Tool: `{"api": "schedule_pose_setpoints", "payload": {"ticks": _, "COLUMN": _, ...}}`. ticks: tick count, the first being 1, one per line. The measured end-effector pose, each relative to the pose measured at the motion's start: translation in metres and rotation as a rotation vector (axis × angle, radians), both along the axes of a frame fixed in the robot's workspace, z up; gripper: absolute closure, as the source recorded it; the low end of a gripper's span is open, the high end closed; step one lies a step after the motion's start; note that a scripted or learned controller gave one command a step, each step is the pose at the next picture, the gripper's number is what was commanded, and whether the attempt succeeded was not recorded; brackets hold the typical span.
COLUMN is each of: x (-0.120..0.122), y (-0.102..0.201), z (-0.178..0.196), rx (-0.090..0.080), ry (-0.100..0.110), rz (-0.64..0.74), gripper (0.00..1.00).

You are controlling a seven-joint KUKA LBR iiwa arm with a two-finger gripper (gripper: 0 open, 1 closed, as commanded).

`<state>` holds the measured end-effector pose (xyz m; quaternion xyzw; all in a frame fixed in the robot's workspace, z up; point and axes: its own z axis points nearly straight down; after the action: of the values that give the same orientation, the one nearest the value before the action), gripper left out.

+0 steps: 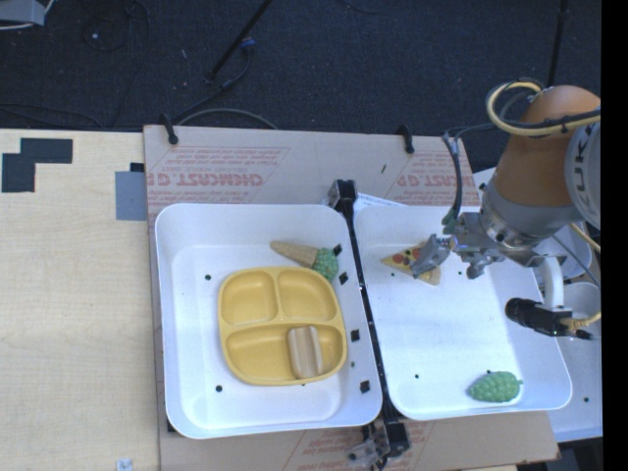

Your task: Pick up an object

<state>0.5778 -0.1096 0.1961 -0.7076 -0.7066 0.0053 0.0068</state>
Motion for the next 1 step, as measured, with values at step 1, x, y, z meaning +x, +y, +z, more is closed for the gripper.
{"api": "schedule_pose_setpoints", "payload": {"ticks": 1, "x": 0.0029, "y": -0.0001, "z": 0.0072, "rx": -0.001, "ry": -0.013, "rz": 0.002, "gripper": 0.0}}
